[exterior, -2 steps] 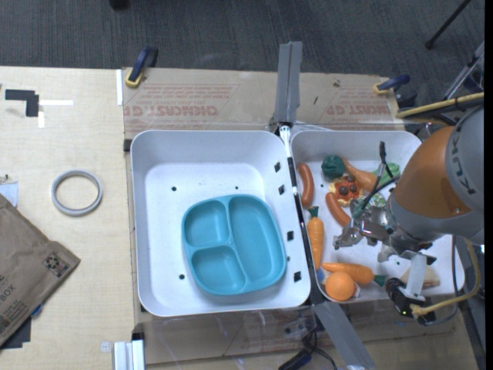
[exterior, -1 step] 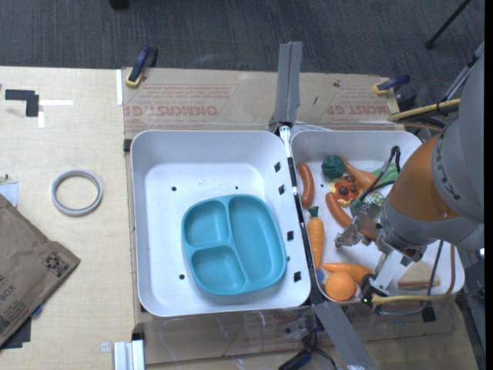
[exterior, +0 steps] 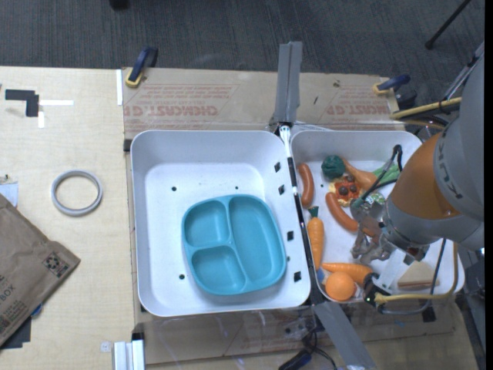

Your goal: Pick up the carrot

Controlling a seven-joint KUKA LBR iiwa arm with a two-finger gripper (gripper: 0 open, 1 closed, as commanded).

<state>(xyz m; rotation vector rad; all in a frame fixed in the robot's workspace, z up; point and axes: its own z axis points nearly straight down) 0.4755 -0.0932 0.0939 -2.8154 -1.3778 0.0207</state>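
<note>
Gripper (exterior: pixel 368 247): lower right of frame, low in the right bin (exterior: pixel 431 141); you cannot tell its spread.
Carrots: one (exterior: pixel 315 239) upright along the bin's left wall, another (exterior: pixel 348 269) just below-left of the tool.
Hazards: orange ball (exterior: pixel 340 286) and sausages (exterior: pixel 340 210) crowd close; you risk a wrong or glancing grab.

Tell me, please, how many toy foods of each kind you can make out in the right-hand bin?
Carrots: 2
Sausages: 2
Orange ball-shaped fruit: 1
Pizza slice: 1
Green leafy piece: 1
Total: 7; the arm may hide more.
</note>
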